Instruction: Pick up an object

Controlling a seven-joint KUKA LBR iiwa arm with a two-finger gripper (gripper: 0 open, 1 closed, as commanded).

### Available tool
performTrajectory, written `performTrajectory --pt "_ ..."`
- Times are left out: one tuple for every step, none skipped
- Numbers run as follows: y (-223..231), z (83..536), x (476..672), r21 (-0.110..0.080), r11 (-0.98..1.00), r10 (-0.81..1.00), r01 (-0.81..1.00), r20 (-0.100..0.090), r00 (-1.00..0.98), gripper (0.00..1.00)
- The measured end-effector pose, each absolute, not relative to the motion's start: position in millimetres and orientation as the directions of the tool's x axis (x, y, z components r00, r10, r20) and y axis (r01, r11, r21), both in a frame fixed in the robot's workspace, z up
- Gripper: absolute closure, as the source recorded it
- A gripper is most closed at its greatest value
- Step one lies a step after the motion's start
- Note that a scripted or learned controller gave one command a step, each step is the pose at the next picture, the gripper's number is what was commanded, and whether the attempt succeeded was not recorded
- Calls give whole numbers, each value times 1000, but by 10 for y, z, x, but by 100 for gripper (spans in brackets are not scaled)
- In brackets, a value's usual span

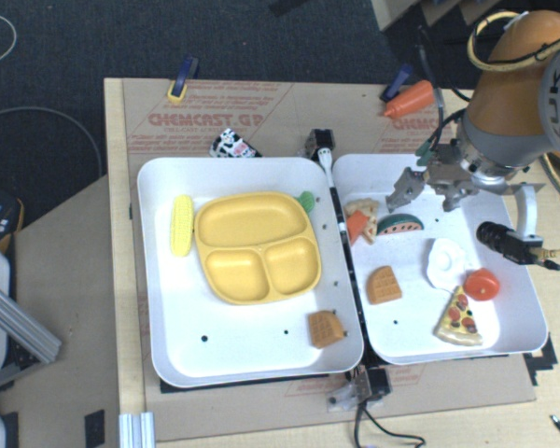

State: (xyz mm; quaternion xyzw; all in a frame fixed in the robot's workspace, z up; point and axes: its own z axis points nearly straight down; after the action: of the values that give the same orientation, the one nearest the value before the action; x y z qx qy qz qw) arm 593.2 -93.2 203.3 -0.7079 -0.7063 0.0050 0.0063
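My gripper (427, 190) hangs over the back of the right bin (513, 329), its two fingers spread apart with nothing between them. Just below it lies a watermelon slice (399, 224), with an orange-red piece (359, 224) to its left. A brown bread piece (384, 286) lies in the bin's middle. A fried egg (443, 263), a tomato (482, 285) and a pizza slice (461, 318) sit at the right front.
The left bin (168, 334) holds a yellow divided plate (257, 245), a corn cob (181, 224), a green piece (306, 201) and a brown cracker (325, 329). Clamps stand at the bench's back edge, orange (409, 99) and blue-yellow (181, 79).
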Motion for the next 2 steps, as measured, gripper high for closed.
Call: performTrajectory --pt "-930 2108 5962 -2 0 1000 1000 1 0 0" --pt "-912 1682 5972 -6 0 1000 1000 1 0 0"
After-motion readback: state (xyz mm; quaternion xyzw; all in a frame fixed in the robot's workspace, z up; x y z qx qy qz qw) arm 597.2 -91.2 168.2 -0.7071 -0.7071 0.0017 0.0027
